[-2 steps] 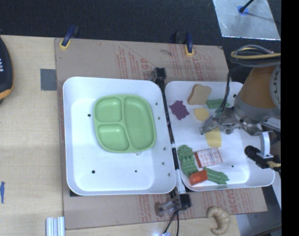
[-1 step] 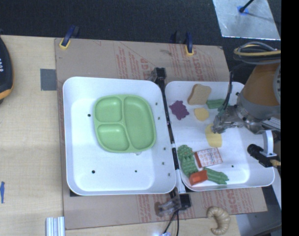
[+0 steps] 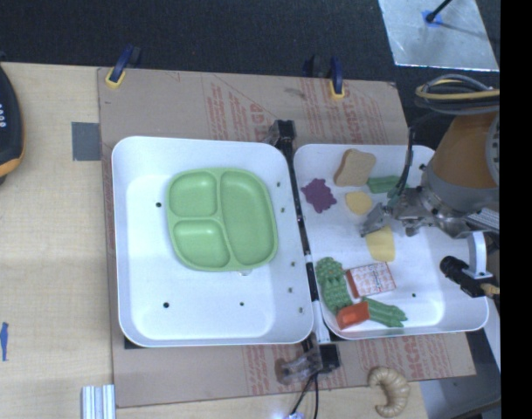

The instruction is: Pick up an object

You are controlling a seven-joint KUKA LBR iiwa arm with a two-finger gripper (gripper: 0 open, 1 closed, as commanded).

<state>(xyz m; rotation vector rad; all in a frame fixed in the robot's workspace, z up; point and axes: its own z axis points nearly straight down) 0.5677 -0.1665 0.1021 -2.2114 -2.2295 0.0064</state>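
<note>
My gripper (image 3: 381, 223) hangs low over the middle of the right bin (image 3: 423, 321), on the grey arm with the orange band (image 3: 465, 151) that comes in from the right. Its tip is just above a yellow block (image 3: 383, 246) and just below a small round yellow piece (image 3: 358, 202). A green piece (image 3: 382, 183) lies close behind it, partly hidden by the wrist. Nothing shows between the gripper's tips.
Also in the right bin are a toast slice (image 3: 355, 167), a purple piece (image 3: 318, 194), a green cob (image 3: 331, 284), a red-and-white box (image 3: 371, 279) and red and green vegetables (image 3: 370, 313). The left bin (image 3: 134, 312) holds a green divided plate (image 3: 222, 218). A croissant (image 3: 390, 389) lies on the bench in front.
</note>
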